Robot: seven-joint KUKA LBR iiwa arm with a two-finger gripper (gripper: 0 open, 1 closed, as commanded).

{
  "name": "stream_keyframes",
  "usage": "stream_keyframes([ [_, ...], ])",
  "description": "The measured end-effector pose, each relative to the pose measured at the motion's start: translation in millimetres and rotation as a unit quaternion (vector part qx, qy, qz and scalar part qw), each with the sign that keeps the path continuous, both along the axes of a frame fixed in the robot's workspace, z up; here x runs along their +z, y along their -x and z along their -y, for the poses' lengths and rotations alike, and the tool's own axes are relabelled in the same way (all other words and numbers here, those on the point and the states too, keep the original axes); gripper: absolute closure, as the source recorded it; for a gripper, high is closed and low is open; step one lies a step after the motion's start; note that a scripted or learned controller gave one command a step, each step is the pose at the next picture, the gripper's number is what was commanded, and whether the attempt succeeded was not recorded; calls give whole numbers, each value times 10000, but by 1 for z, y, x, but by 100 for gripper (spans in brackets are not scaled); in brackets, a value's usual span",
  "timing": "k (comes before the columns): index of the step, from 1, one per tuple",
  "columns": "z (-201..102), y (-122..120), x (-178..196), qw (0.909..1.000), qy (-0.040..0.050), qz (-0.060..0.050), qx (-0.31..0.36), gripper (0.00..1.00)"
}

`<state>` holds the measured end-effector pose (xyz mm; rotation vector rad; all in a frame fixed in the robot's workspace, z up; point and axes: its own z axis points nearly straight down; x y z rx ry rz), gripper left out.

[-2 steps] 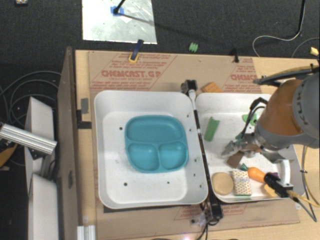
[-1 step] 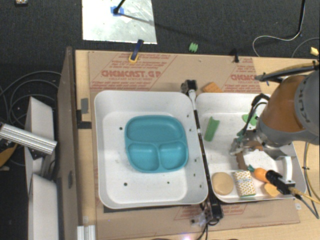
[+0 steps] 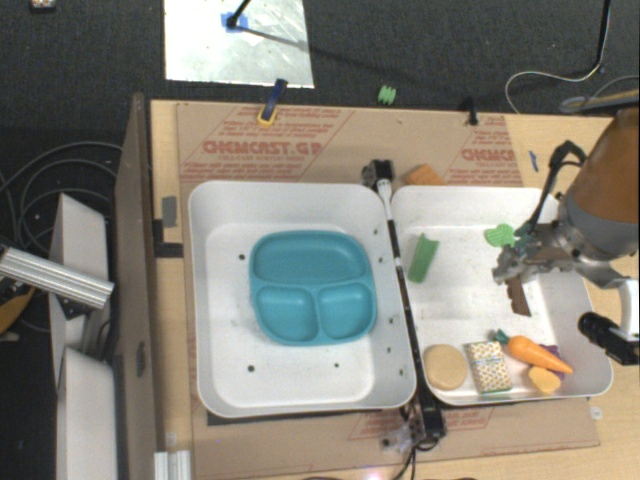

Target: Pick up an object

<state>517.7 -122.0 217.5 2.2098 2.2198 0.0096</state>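
My gripper (image 3: 516, 286) hangs over the right half of the right bin (image 3: 455, 228), coming in from the right edge. Just above and left of it lies a small green leafy piece (image 3: 499, 235). A green block (image 3: 423, 258) rests near the bin's left wall. Along the front wall sit a round tan cookie (image 3: 446, 366), a small patterned box (image 3: 489, 367), an orange carrot (image 3: 538, 352) and a yellow piece (image 3: 545, 379). I see nothing held in the gripper.
The left bin (image 3: 225, 298) holds a blue divided plate (image 3: 312, 286). An orange object (image 3: 424, 175) lies outside the bins behind the right one. A black divider (image 3: 397, 268) runs between the bins. Cables lie on the floor at left.
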Motion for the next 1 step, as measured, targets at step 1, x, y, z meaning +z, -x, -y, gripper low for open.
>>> stream_keyframes([
  [1, -47, -42, -21, 10000, -14, -33, 25, 100],
])
